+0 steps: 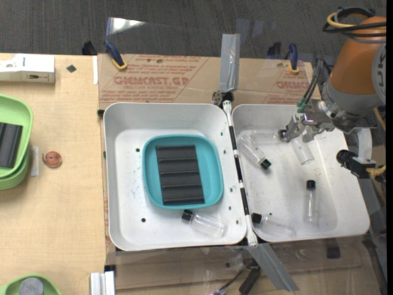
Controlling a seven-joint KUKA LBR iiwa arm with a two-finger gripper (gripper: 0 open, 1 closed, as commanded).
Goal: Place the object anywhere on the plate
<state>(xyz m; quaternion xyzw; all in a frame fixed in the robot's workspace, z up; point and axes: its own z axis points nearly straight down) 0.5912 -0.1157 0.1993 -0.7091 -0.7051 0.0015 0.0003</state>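
Vial (303,152): lay in the right bin (344,226), just below the fingers.
Fingers (299,133): hovered over that bin's upper part; how wide they stood, I could not tell.
Plate (215,165): teal, in the left bin (120,165), well apart.

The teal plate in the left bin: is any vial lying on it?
No. The teal plate holds none; the nearest vial lies on the bin floor beside it.

Red block lettering runs across the flat brown cardboard sheet (161,78) behind the bins, in the upper middle of the frame; it reads roughly "GHEMCAST GP", though the first letters are unsure. Smaller red lines above and below it are too fine to read. The same print repeats, partly cut off, at upper right.
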